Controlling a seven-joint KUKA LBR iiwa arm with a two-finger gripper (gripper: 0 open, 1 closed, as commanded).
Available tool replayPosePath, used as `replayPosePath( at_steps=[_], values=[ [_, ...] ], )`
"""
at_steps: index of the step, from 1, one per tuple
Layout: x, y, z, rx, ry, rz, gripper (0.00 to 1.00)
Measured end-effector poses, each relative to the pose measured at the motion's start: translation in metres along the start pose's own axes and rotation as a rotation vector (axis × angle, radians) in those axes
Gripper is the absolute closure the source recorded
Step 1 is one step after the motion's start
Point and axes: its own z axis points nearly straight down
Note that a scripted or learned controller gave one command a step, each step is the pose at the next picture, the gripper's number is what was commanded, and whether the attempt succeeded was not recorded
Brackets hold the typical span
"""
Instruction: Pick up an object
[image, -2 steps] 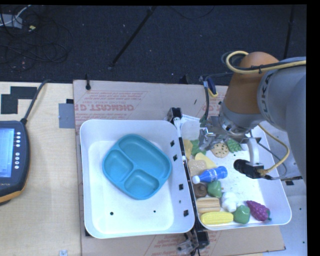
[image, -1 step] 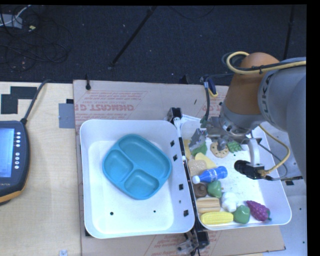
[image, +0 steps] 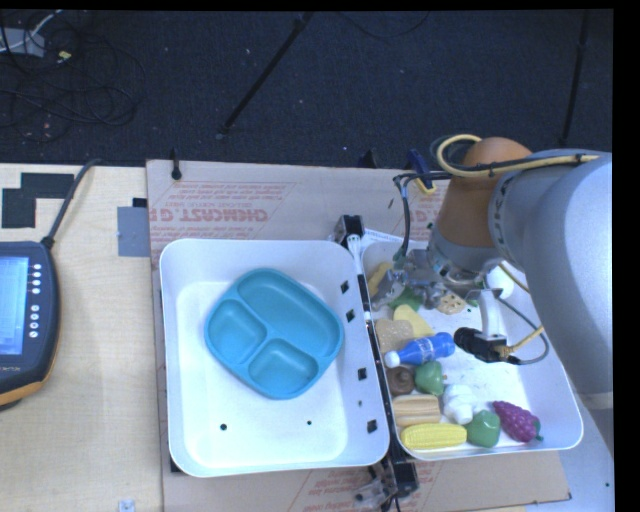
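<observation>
My gripper (image: 412, 283) reaches down into the far left part of the right bin (image: 560, 415), among the toy food there. Its wrist and cables cover the fingertips. Right by it lie a green piece (image: 405, 299) and a yellow piece (image: 378, 281). Nearer the front of that bin are a blue bottle (image: 421, 350), a green pepper (image: 430, 378), a brown round piece (image: 401, 379), a bread-like block (image: 416, 408), a corn cob (image: 434, 436), a green apple (image: 484, 428) and purple grapes (image: 516, 420).
The left bin (image: 200, 440) holds a blue divided plate (image: 273, 331). A black divider with clips (image: 362, 340) runs between the bins. A teach pendant (image: 20, 310) lies at the far left of the bench. The grey arm (image: 560, 260) covers the right bin's far right.
</observation>
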Motion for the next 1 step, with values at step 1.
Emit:
replayPosePath(
  at_steps=[1],
  values=[
    [-0.0051,0.0017,-0.0017,0.000,-0.001,-0.003,0.00]
  ],
)
